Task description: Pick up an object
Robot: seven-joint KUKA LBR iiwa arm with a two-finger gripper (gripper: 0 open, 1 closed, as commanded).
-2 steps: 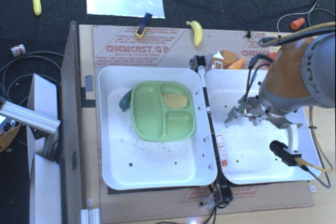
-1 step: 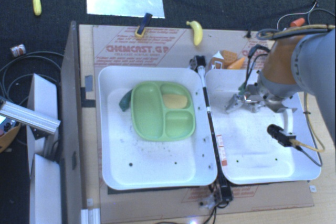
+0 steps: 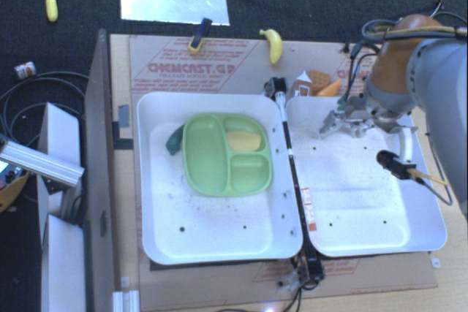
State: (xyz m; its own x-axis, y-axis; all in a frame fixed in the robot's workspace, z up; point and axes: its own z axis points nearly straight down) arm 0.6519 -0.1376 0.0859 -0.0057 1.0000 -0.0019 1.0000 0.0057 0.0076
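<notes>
I hang over the right bin, close to its far edge and nearer its far left corner. My gripper points down, fingers apart as far as I can make out, with nothing between them. Under me there is only white floor with a few dark specks, so anything worth picking lies across the dark seam where the two bins meet.

In the left bin a green plate sits toward the far right corner. A yellow piece rests in its far right compartment, kept there by the low ridges. A dark green piece is tucked against the plate's left rim.

I judge the yellow piece the likelier catch. It is open from above and nearest the seam, though the ridges crowd my fingers. I would have to rise over the bin walls first. The near half of the left bin offers open floor.
</notes>
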